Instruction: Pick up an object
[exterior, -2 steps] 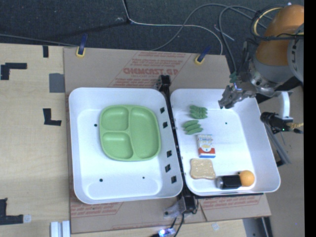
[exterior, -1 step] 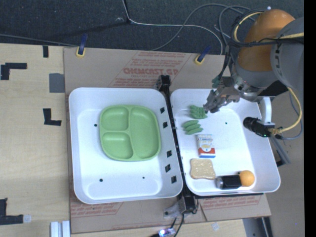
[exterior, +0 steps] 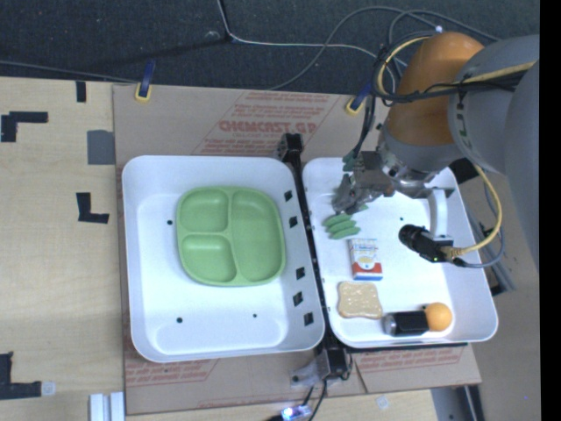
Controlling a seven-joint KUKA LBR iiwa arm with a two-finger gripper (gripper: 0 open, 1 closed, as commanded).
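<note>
Tool (exterior: 349,202) hovers just above green pea pod (exterior: 340,226)

a robotics lab: a grey arm with orange band (exterior: 438,68), loose black cables (exterior: 263,38) (clamped cardboard underneath), black tape marks (exterior: 88,207) on the surface.

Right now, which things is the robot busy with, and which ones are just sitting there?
Busy with:
gripper, right above the pea pod
green pea pod, in the right bin

Just sitting there:
green divided plate, in the left bin
small carton
toast slice
orange-headed black tool
</note>
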